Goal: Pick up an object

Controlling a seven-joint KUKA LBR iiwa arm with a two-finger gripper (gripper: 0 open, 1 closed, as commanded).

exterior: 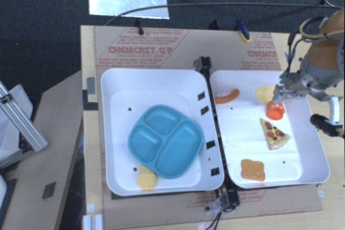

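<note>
A small orange-red toy is seen in the right bin, near its top right part. The gripper is right over this toy, and its tip seems to touch the top of the toy. It cannot be told if the toy is being held, because the tip is too small and dark to be seen well.

Just up and left of the toy, a pale yellow round piece is seen, partly hidden by the gripper. A toy sausage is laid further left, near the top of the same bin. Below the orange-red toy, a toy pizza slice is laid flat. Near the bottom of the bin, an orange-brown flat piece is found.

The grey arm is reached in from the right, and its orange band is seen above the wrist.

In the left bin, a blue plate with parts is laid tilted. A yellow bumpy toy is tucked at the plate's lower edge, partly under it.

Both bins are set side by side on a brown board with red letters.
</note>
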